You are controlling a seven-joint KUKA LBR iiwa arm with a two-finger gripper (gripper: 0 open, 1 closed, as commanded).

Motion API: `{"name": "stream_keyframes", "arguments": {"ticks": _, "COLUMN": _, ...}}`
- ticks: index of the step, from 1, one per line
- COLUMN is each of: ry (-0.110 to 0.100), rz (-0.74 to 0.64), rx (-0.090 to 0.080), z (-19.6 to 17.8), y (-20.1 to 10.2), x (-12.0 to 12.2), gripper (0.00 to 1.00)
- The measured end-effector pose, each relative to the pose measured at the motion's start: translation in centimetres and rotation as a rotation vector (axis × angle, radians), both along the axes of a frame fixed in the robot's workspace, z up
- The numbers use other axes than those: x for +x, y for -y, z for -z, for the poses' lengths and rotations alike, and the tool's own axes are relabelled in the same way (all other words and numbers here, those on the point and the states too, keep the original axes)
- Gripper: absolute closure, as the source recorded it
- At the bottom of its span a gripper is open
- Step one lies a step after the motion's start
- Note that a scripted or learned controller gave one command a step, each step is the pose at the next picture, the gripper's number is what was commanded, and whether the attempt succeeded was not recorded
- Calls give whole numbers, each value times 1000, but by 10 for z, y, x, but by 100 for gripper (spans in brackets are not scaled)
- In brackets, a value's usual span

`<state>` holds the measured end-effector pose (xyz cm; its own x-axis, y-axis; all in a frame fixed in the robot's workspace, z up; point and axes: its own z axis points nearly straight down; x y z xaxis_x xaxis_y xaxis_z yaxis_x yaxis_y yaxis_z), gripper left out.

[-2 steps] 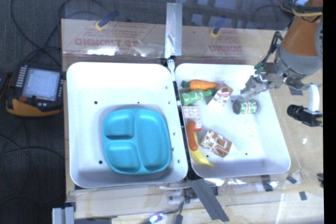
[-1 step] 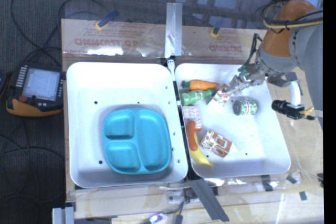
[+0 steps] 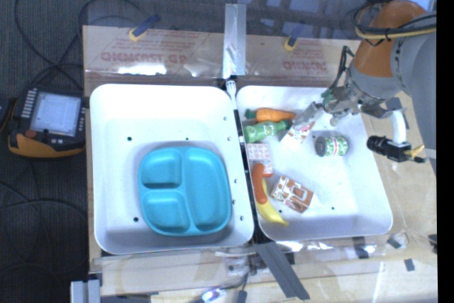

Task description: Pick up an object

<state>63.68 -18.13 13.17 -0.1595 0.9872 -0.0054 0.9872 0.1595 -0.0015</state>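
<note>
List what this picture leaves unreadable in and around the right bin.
- Gripper, camera view: too small and blurred to tell whether it is open or shut.
- Can: label too small to read.
- Brown packet: print blurred.
- Banana: its upper end tucks under the red item.
- Arm: cut off by the right edge.

Faint red print on cardboard sheet (image 3: 163, 53) behind bins — too blurred to read

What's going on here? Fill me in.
A grey KUKA arm reaches in from the right over the right bin, its gripper low near the back by a small packet. A can, carrot, green bottle and banana lie loose. The left bin holds a blue tray.
</note>
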Motion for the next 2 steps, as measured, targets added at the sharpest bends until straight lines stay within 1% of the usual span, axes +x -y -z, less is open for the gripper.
{"name": "stream_keyframes", "arguments": {"ticks": 1, "ry": 4, "rz": -139, "rx": -6, "z": 38, "y": -52, "x": 33, "gripper": 0}}
{"name": "stream_keyframes", "arguments": {"ticks": 2, "ry": -2, "rz": -219, "rx": 3, "z": 20, "y": -11, "x": -41, "gripper": 0}}
